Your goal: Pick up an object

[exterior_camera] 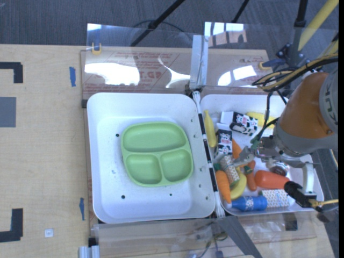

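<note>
Right bin (317,195), pincer (252,153) low over the toy heap.
Near to far: blue bottle (250,203) at near wall; carrot (223,186), long axis near-far, left of pincer; cow carton (244,123) beyond. Pincer opening: cannot tell; nothing seen held.

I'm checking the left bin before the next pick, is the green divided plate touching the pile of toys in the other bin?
Apart. The camera view shows the green divided plate alone in the left bin, with bare white floor and both bin walls between it and the toy pile in the right bin.
</note>
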Controlling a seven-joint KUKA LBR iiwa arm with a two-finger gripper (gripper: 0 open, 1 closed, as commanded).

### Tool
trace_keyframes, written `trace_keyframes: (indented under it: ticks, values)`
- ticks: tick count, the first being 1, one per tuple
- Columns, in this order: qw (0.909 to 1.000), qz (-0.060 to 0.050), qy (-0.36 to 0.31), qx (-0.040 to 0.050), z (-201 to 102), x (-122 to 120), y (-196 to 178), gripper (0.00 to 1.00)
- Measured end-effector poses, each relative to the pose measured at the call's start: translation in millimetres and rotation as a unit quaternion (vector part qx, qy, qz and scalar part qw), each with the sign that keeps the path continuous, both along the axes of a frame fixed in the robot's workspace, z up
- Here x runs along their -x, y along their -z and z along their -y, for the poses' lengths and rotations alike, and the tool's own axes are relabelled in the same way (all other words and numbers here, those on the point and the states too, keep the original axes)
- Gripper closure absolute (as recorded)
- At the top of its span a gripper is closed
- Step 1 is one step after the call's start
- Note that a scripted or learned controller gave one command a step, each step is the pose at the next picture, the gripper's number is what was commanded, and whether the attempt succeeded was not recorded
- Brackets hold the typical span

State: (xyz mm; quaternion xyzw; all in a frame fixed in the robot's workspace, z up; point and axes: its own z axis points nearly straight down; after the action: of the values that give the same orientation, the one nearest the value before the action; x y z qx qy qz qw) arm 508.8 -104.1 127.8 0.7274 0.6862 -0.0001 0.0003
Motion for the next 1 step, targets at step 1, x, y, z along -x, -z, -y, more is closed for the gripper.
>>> trace_keyframes:
  ticks: [1]
  values:
    - [0.9938,0.001,-0.111,0.0004,-18.3,-23.8,-56.5,0.0]
